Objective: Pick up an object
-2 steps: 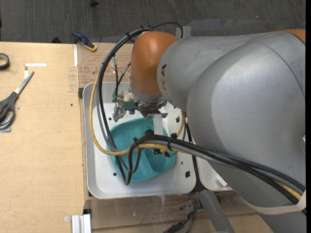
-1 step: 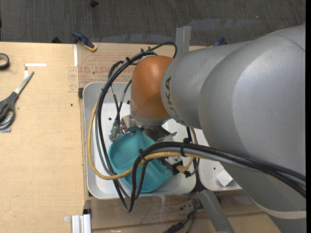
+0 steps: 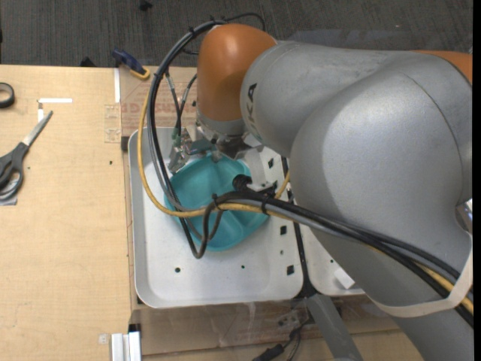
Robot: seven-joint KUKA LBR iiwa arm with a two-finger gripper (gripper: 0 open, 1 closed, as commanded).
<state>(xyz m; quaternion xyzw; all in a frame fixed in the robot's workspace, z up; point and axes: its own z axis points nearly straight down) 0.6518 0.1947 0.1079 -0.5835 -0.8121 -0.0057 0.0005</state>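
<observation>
A: How should the arm have done this step well, in your opinion?

B: I think it had to come down slowly and straight, and then close on the rim of the teal bowl [image 3: 214, 209], not on the round middle. A rim is thin, so two fingers can take it. The bowl looked smooth, so I judge it could slip out easily. The yellow cable [image 3: 161, 201] and the black cables [image 3: 192, 235] hung over the bowl, and they should not catch it during the lift.

A: Going from left to right, what was there?

B: On the wooden table, at the far left, lay scissors [image 3: 19, 160]. Then came the left bin [image 3: 158, 277], white, and the bowl was inside it, in its far half, a little toward its right wall. The bowl seemed tilted, but I could not be sure.

A: And the gripper?

B: The gripper [image 3: 199, 147] was under the orange band of the arm [image 3: 225, 70], just at the far edge of the bowl. It seemed to touch the rim or to stand just beside it. Whether it was released or clenched, I could not tell, and I did not see the bowl held by it. On the right, the grey arm covered most of the right bin [image 3: 331, 273].
</observation>
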